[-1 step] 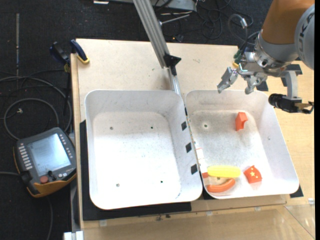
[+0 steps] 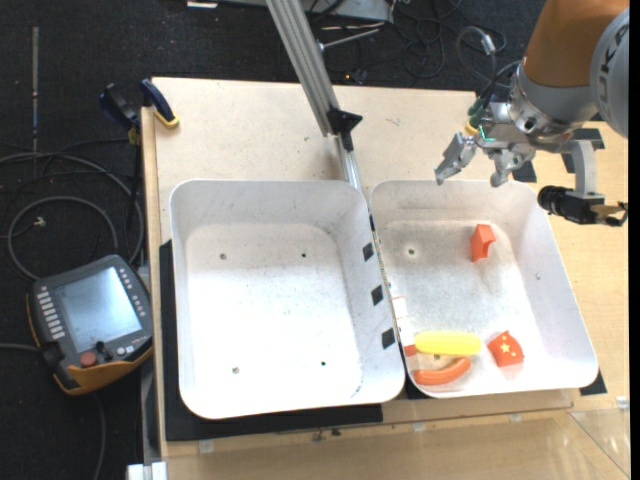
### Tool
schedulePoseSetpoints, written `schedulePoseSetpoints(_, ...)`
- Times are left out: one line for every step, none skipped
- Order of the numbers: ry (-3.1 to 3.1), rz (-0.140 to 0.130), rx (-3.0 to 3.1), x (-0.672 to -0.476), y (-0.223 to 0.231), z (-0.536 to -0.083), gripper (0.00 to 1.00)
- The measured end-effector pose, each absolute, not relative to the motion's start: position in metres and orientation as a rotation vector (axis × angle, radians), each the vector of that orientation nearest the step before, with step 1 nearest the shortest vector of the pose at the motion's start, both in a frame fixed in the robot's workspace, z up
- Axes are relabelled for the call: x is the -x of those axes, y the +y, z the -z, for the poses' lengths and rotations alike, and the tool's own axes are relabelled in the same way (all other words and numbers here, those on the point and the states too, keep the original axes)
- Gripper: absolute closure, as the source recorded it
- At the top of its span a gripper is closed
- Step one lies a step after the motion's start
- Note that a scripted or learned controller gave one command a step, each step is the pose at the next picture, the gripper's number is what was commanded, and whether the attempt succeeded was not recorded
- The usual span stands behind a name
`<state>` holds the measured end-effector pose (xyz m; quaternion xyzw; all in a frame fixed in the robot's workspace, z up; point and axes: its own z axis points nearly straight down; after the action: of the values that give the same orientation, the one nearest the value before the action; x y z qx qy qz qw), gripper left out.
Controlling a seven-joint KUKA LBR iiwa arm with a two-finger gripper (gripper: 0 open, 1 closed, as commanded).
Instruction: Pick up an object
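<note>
Right now, nearest the camera, the desk's (image 2: 480,423) front edge carries both bins. Right bin (image 2: 560,278) holds all the goods: a yellow banana-like piece (image 2: 447,343) lying across an orange ring (image 2: 442,371) at the front rim, touching it, w/ a small red block (image 2: 506,349) just beside them. They're bunched against the front wall, probably b/c they slid or were dropped there, which makes a clean grab awkward. Further back, an orange block (image 2: 483,242) sits alone mid-bin, well apart from the rest, so it's the easiest pick, imo.

Left bin (image 2: 190,268) has only specks on its floor.

Beyond the bins, the gripper (image 2: 478,160) hangs above the right bin's back rim, tilted, fingers (image 2: 452,161) spread wide w/ nothing between them, set for a descent, not a carry. Orange block lies near, toward the camera from it. Pickup not yet started; the next move needs a short shift toward the camera and a drop.

Far off: a metal pole (image 2: 305,53) slants over the desk, a handheld controller (image 2: 90,318) rests on the floor at left.
</note>
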<state>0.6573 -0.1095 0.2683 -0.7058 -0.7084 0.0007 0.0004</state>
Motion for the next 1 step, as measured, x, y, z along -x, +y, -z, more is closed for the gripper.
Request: schedulePoseSetpoints(-2.222, -0.007, 2.214, -0.6536, -0.1019, -0.2071, 0.0)
